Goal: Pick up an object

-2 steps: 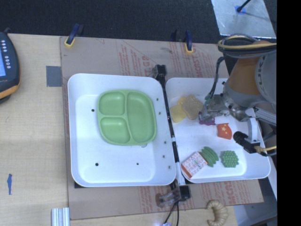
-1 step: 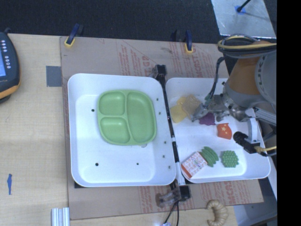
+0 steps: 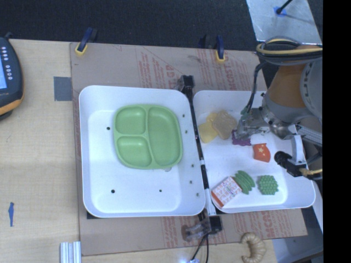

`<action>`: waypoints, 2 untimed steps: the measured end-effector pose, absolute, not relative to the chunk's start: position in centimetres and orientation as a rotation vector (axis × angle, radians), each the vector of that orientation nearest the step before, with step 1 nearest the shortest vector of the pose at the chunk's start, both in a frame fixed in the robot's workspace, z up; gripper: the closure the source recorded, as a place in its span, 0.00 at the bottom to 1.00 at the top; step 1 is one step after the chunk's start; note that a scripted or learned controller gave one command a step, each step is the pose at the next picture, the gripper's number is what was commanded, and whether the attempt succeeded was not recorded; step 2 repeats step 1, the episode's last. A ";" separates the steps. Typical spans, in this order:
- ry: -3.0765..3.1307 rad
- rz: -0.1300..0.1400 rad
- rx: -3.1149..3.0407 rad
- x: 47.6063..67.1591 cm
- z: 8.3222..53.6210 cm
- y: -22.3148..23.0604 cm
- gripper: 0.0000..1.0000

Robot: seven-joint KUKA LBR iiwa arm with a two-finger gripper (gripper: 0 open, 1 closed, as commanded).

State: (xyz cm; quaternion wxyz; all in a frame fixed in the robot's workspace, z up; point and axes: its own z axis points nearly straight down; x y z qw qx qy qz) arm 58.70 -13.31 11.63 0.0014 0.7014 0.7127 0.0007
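Over the right-hand shallow white bin, the two-finger gripper is lowered onto a small purple object; whether anything is clamped cannot be told. Nothing is seen lifted, so the pick is judged not yet done. Just beside the purple object, a pale yellow-tan flat piece is noted. An orange-red block, a green pod-shaped toy, a green knobbly toy and a red-and-white packet lie on the bin floor. A green divided plate sits in the left white bin.
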 end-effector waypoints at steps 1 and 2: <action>2.239 0.001 2.201 58.7 11.6 -13.3 0.00; 2.239 0.001 2.201 58.7 11.6 -13.3 0.00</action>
